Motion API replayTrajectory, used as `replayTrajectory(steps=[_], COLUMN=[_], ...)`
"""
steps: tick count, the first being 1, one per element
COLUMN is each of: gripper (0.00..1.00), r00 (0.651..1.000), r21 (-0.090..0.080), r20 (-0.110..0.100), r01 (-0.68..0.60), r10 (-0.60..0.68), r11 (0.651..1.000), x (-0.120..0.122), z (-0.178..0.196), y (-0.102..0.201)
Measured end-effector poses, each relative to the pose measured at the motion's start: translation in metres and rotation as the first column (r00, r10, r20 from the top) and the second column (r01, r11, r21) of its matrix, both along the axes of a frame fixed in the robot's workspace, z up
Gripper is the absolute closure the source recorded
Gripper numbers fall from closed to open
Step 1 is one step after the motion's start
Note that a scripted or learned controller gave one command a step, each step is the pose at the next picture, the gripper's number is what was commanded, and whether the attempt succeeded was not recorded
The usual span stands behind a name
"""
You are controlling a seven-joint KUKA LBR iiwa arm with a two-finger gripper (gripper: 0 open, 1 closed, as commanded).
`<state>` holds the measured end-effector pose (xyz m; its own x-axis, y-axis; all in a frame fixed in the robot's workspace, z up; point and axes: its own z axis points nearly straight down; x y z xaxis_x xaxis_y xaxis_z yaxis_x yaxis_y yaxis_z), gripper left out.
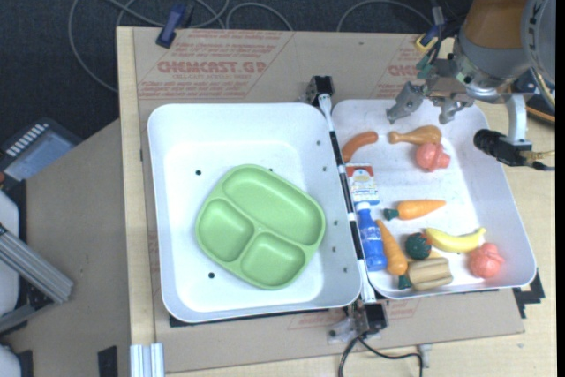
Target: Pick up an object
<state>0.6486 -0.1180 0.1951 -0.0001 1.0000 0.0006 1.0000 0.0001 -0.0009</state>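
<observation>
From the camera view, the grey arm with the orange band reaches in from the upper right, and its two-fingered claw hangs over the far rim of the right shallow white bin. The two grey fingers stand spread apart with nothing between them, so the claw is released.

Just below the claw, inside the right bin, lies a tan plastic chicken drumstick, and touching its near side sits a pink rounded toy fruit. To the left of the drumstick, near the bin's left wall, rests an orange-brown toy sausage. Farther from the claw, mid-bin, lies an orange toy carrot with a green top, beside a white and red carton and a blue tube. Along the near end are a yellow toy banana, a second pink round toy, a dark green lump and a tan bread-like block.

The left white bin holds a light green three-compartment plate, well apart from the claw. Both bins sit on a brown cardboard-covered surface.
</observation>
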Motion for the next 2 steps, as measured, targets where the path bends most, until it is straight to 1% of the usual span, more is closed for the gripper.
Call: replayTrajectory(steps=[1,2], gripper=[0.0,0.0], r00=[1.0,1.0], r21=[-0.001,0.0], r20=[-0.001,-0.003], r01=[0.001,0.001], r10=[-0.001,-0.001], r11=[1.0,1.0], x=[-0.014,-0.026], z=[-0.024,-0.112], y=[-0.054,-0.058])
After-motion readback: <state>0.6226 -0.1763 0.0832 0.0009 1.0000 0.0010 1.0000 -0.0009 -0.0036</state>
